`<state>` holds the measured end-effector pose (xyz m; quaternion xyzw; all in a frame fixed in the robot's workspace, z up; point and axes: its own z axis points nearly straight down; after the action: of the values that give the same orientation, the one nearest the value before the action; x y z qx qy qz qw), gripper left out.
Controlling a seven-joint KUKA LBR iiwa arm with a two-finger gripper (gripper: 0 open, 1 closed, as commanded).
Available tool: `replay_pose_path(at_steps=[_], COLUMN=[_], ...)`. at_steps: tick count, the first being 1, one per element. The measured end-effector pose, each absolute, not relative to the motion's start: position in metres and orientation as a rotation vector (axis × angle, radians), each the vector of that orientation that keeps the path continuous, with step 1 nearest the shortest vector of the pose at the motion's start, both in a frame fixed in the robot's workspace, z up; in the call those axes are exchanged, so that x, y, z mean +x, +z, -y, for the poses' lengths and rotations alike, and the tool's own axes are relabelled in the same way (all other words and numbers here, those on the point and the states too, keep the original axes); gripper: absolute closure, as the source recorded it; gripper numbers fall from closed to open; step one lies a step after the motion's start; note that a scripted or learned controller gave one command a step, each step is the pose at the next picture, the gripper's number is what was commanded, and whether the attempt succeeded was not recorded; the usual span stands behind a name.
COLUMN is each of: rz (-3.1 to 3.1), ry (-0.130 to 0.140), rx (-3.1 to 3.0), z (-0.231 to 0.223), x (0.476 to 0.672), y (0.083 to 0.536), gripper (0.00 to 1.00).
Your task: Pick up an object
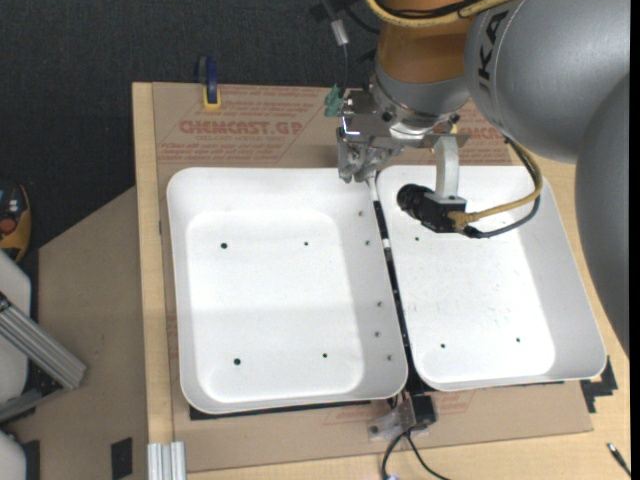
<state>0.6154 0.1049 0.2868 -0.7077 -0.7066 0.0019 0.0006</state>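
My gripper (356, 164) hangs below the grey wrist with its orange band (430, 28). It is at the far edge of the bins, just above the back right corner of the left white bin (200, 268), close to the seam with the right white bin (520, 298). A black cylindrical part (425, 206) with a tan cable hangs from the wrist on a metal bracket over the back of the right bin. I see no loose object between or under the gripper.
The big grey arm (570, 78) covers the upper right of the view and the far right corner of the right bin. A cardboard sheet (250, 123) lies under both bins. A blue clamp (209, 76) sits at its back edge.
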Motion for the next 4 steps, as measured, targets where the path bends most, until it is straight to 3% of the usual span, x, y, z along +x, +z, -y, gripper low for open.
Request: replay_pose_path(at_steps=[1, 2, 3, 4], rz=[2.221, 2.224, 2.22, 2.228], ry=[-0.004, 0.013, -0.006, -0.003], rx=[-2.225, -2.205, -2.226, -2.214], z=[-0.097, -0.184, -0.157, -0.228], x=[0.601, 0.574, 0.554, 0.588], y=[0.315, 0.214, 0.301, 0.261], gripper=[1.0, 1.0, 1.0, 1.0])
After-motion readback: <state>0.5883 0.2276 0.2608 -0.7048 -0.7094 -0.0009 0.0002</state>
